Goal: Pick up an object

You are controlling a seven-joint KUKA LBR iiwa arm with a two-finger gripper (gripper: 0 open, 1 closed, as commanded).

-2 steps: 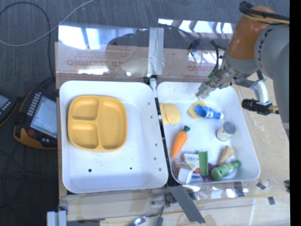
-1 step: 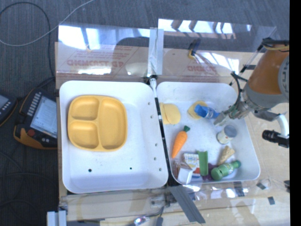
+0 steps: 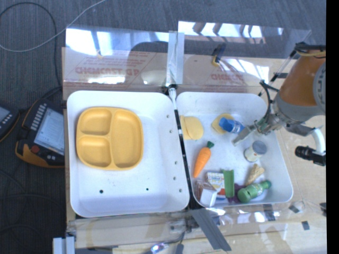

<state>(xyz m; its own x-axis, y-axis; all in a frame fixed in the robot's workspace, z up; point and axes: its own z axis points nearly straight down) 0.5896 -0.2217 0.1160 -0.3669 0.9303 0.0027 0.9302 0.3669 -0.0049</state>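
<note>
Orange toy carrot (image 3: 201, 160) with a green top lies near the centre of the right bin (image 3: 275, 165), tilted. At its 3 o'clock sits a small grey-capped jar (image 3: 256, 150); at 1 o'clock, a blue bottle (image 3: 230, 125) rests on a yellow piece. At 5 o'clock, along the bin's lower edge, a green bottle (image 3: 252, 191) lies among small cartons. The end effector (image 3: 244, 134) reaches in from 3 o'clock, just beside the blue bottle; whether it is clenched cannot be told. The left bin (image 3: 127, 194) bears a yellow divided plate (image 3: 109, 138).
</note>
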